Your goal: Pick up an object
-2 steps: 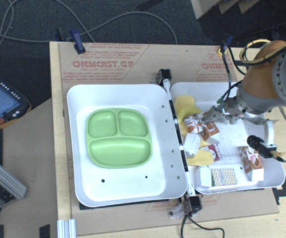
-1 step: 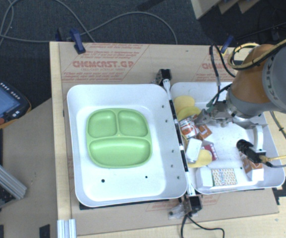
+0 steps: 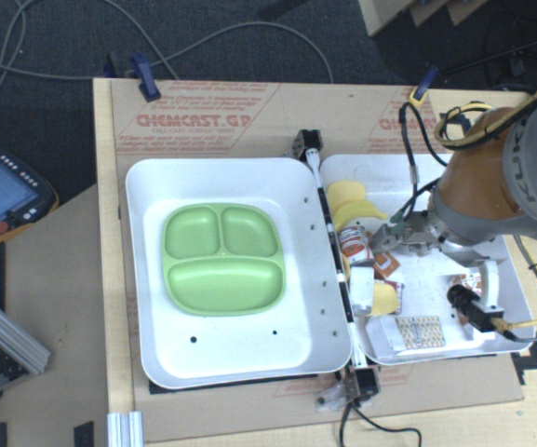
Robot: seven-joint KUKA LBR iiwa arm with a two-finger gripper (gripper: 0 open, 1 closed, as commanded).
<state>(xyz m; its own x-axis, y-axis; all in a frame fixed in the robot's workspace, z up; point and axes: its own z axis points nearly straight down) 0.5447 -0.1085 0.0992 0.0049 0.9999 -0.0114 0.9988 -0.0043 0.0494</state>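
The arm bends down from the right over the right bin (image 3: pixel 436 354), its gripper (image 3: pixel 386 240) low among objects near the bin's left wall.

A pale green, three-compartment plastic tray (image 3: pixel 222 257) lies in the left shallow white bin (image 3: pixel 156 333). The brown cardboard-topped desk (image 3: pixel 203 119) carries both bins. A blue-screened handheld pendant (image 3: pixel 3 198) sits at far left.

Grey rounded arm (image 3: pixel 535 170) with a broad orange band (image 3: pixel 473 180); yellow and black cables (image 3: pixel 454 124) loop above it.
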